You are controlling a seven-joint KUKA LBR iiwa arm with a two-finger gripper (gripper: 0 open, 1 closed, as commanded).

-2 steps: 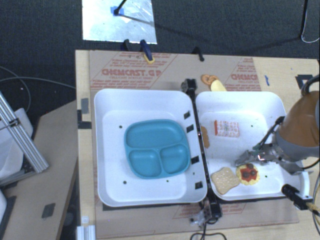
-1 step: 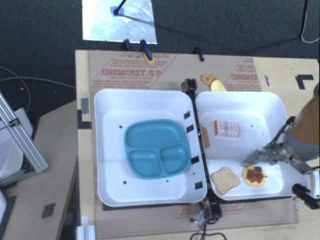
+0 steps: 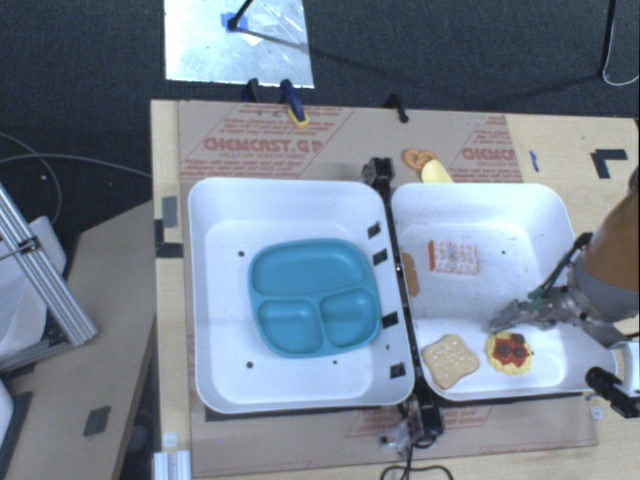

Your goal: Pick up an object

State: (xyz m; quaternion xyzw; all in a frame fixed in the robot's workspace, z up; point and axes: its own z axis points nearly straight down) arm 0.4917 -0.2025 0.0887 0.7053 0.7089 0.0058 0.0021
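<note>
— Near the right bin's (image 3: 470, 203) front edge, where does the claw (image 3: 510, 316) sit?

— Low over the floor, tips pointing left, just above the toy pizza (image 3: 511, 352).

— Gripping anything?

— Can't tell (fingers too dark). The pizza lies just in front of the tips, beside the cracker (image 3: 450, 360); a short shift toward the front rim lines it up.

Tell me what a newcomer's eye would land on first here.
First comes the blue divided plate, lying alone in the left bin. Next, the small food pieces at the right bin's near edge: a cracker and a little pizza, with the gripper hanging just above the pizza.
</note>
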